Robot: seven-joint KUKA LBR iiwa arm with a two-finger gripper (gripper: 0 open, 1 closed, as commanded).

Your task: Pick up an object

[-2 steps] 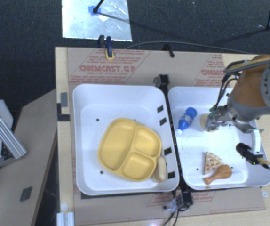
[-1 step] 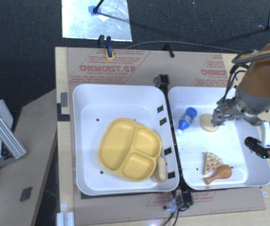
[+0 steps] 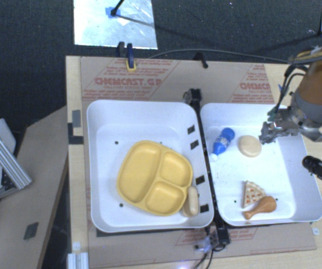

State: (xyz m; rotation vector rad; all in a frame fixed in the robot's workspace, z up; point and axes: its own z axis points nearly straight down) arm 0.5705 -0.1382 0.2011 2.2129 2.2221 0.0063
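The right bin (image 3: 295,167) holds a blue bottle (image 3: 223,140), a round beige bun (image 3: 250,146), a pizza slice (image 3: 252,193) and a brown drumstick (image 3: 261,207). My gripper (image 3: 268,133) hangs just right of the bun and slightly above it, at the end of the grey arm with its orange band. Nothing shows between its fingers. The left bin (image 3: 110,122) contains a yellow divided tray (image 3: 154,176), and a pale bread roll (image 3: 192,200) leans against that tray's right edge.
Black clips (image 3: 193,97) run along the ridge where the two bins meet. A brown board (image 3: 150,77) lies under both bins. A metal frame (image 3: 1,156) stands at the left and a dark fitting (image 3: 318,170) sits off the right bin's edge.
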